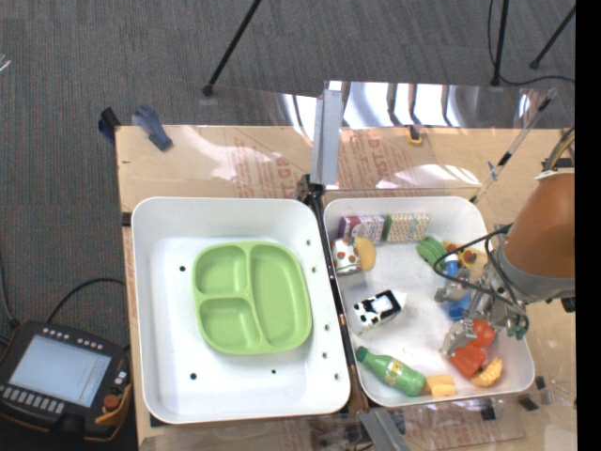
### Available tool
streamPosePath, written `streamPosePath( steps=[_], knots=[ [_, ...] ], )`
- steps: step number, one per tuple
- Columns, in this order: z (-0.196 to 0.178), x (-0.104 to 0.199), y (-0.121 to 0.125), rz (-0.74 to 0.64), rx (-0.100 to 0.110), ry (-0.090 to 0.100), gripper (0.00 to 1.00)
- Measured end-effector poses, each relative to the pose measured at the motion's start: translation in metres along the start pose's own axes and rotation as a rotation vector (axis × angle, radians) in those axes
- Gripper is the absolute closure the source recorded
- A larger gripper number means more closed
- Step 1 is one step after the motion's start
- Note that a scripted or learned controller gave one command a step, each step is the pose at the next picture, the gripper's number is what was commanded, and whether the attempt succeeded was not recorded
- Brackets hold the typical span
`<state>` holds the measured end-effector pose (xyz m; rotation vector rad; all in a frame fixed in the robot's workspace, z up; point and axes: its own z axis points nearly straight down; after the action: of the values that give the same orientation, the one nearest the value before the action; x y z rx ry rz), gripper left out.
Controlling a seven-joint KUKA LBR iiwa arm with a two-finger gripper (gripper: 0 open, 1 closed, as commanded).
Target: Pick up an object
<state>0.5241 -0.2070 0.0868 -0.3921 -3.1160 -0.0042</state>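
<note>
My gripper (pixel 467 332) hangs low over the front right corner of the right bin (pixel 413 280), coming down from the grey wrist and orange band (pixel 562 224). It sits right above a cluster of red toy pieces (pixel 472 353) and an orange-yellow piece (pixel 488 374). Whether anything is held is hidden by the gripper body. Other things in this bin: a green bottle (pixel 392 371) lying at the front, a black-and-white cow carton (pixel 378 309) in the middle, a yellow wedge (pixel 439 384), and a blue piece (pixel 452 267).
Small boxes (pixel 385 226) line the right bin's back wall, with a yellow item (pixel 364 252) and a green item (pixel 432 249) near them. The left bin (pixel 160 346) holds a green divided plate (pixel 252 297). Cables loop beside the wrist.
</note>
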Motion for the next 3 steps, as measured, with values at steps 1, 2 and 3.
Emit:
streamPosePath(
  steps=[1,2,3],
  knots=[
    [-0.0096,-0.0009,0.0015,-0.005,-0.001,-0.002,1.00],
    [-0.0092,-0.0006,0.0017,-0.005,-0.001,-0.001,0.00],
    [-0.0003,0.0088,-0.0032,0.005,0.000,0.000,0.00]
  ],
)
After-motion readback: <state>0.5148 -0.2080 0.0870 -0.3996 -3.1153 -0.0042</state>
